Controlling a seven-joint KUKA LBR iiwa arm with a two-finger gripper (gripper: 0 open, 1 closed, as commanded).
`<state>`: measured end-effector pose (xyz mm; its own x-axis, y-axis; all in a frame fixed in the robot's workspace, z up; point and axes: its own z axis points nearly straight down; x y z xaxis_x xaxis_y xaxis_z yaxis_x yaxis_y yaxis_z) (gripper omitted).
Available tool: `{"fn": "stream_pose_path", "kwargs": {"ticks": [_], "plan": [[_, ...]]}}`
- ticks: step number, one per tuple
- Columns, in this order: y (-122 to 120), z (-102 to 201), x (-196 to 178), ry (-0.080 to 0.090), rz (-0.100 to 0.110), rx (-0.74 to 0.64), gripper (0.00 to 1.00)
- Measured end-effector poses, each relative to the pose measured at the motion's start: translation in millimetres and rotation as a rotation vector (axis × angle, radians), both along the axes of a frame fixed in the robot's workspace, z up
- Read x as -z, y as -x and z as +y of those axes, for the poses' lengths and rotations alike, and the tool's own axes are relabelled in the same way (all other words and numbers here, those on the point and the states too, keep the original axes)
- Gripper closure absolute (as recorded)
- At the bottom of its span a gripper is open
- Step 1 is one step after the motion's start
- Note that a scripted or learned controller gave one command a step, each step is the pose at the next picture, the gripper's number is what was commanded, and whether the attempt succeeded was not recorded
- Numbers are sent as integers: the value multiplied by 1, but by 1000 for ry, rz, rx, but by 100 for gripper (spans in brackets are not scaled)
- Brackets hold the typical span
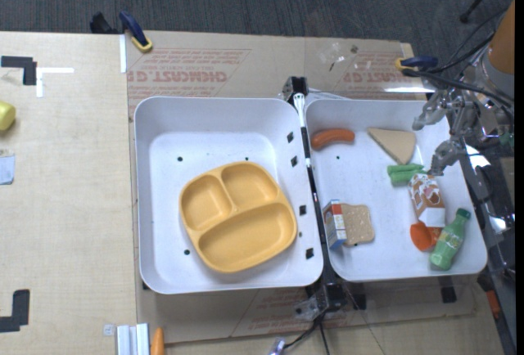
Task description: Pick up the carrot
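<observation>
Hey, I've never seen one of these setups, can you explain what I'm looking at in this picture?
One camera looks down at a slant on a bench with two white bins. The left bin holds a yellow divided plate. The right bin holds toy food: an orange carrot, a cheese-coloured wedge, a slice of bread, a small carton and a green bottle. From the right reaches a robot arm; its grasping part, the tool, hangs over the right bin, away from the carrot.

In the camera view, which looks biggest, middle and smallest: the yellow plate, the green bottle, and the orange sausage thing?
Largest to smallest, as they look from above:
1. The yellow plate, by far the biggest.
2. The green bottle.
3. The orange sausage.
The bottle and sausage look close in size, so their order is unsure.
</observation>
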<state>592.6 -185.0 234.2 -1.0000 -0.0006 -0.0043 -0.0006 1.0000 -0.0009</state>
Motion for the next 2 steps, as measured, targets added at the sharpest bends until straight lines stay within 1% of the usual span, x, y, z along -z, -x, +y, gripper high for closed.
{"fn": "stream_pose_path", "kwargs": {"ticks": [1, 2], "plan": [[40, 64, 61, 0, 0, -116, 0], [-6, 160, 41, -1, -2, -354, 0]]}}
